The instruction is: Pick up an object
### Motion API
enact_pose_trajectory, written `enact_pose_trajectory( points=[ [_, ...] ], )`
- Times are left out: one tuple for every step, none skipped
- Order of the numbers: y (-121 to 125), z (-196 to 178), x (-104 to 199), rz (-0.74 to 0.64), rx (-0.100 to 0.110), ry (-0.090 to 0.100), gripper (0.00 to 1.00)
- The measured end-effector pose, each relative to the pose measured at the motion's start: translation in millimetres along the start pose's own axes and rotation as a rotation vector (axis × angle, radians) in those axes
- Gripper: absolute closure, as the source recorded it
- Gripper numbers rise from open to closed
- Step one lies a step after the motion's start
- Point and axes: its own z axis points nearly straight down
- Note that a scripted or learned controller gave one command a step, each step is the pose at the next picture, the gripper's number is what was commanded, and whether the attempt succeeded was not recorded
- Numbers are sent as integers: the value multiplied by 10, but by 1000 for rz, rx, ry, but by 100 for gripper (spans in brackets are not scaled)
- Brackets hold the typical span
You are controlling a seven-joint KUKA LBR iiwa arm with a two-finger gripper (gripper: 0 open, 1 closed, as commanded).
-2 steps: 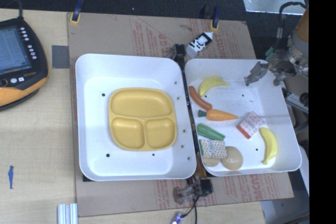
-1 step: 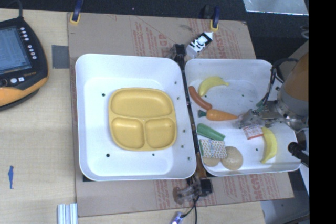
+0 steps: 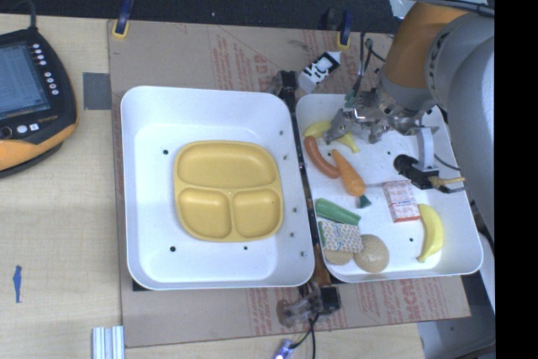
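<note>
My gripper (image 3: 347, 129) is low over the back left part of the right bin (image 3: 458, 265). Just left of it lies a small yellow piece (image 3: 317, 129), and a carrot (image 3: 348, 172) lies just in front of it. A red sausage (image 3: 320, 157) lies beside the carrot. Further forward are a green pod (image 3: 337, 211), a patterned cracker (image 3: 340, 236) and a round tan bun (image 3: 371, 253). A red and white packet (image 3: 401, 201) and a banana (image 3: 431, 232) lie on the bin's right side. I see nothing held in the gripper.
The left bin (image 3: 151, 252) holds a yellow divided plate (image 3: 228, 188). A handheld control pad (image 3: 29, 97) lies at the bench's left edge. Clamps (image 3: 123, 16) pin the cardboard at the back. The arm's grey body (image 3: 458, 80) covers the right bin's back right corner.
</note>
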Motion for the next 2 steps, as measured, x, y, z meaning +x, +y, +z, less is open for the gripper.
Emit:
enact_pose_trajectory(
  points=[
    [-1,-2,79,3,0,0,0],
    [-4,1,217,3,3,1,0]
  ],
)
